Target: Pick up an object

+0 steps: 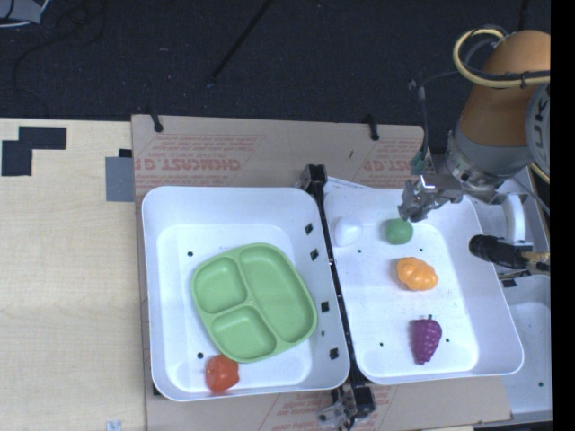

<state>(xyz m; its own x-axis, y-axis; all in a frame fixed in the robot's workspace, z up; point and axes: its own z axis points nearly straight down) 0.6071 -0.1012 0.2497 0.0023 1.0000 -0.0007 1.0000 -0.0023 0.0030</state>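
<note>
Right now a small green ball [399,232] sits at the far end of the right bin [490,330], with the gripper [415,206] just above it, touching or nearly so; whether its pincer is apart or together I cannot tell. Nearer lie an orange fruit [417,274] and purple grapes [426,338]. A green divided plate [253,303] and red tomato [222,373] lie in the left bin [171,232].

A pale wooden bench [63,277] carries a flat brown cardboard sheet [269,151] with red print. On that sheet, side by side, sit the shallow white left bin [162,214] and shallow white right bin [485,330].
</note>
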